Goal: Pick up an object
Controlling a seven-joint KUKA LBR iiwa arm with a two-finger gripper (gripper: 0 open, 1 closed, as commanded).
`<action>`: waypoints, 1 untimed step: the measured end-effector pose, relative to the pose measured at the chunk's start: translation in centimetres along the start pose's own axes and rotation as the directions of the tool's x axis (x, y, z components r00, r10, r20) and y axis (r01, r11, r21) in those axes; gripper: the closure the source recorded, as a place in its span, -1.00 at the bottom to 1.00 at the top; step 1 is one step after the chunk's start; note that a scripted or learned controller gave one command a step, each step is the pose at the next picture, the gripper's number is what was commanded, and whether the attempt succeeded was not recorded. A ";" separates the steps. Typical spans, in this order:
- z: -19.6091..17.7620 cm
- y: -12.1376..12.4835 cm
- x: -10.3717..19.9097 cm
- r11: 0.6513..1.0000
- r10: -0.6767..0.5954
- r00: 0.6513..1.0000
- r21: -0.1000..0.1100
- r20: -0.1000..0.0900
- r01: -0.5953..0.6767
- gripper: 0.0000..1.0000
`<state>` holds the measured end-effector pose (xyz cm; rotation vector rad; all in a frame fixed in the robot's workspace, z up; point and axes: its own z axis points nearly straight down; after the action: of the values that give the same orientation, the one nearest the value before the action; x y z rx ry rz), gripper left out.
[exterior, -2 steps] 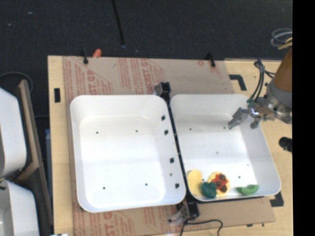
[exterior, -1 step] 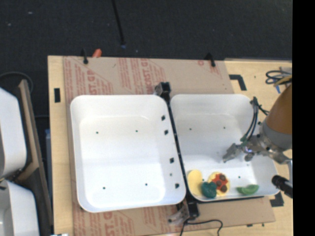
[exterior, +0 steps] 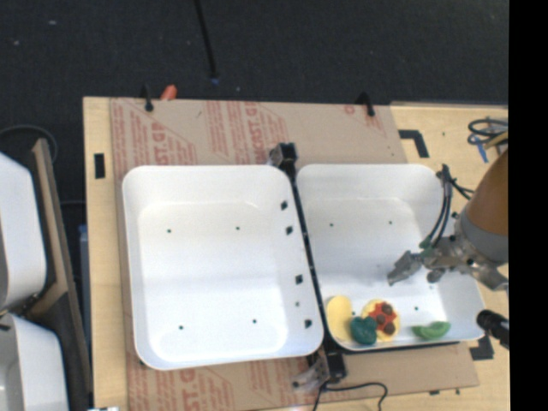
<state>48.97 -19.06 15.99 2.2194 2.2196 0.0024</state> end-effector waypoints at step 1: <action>3.1 0.0 2.4 1.000 0.010 1.000 0.004 -0.001 -0.010 -1.00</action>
<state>49.01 -16.61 12.91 2.2337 2.2110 -0.0007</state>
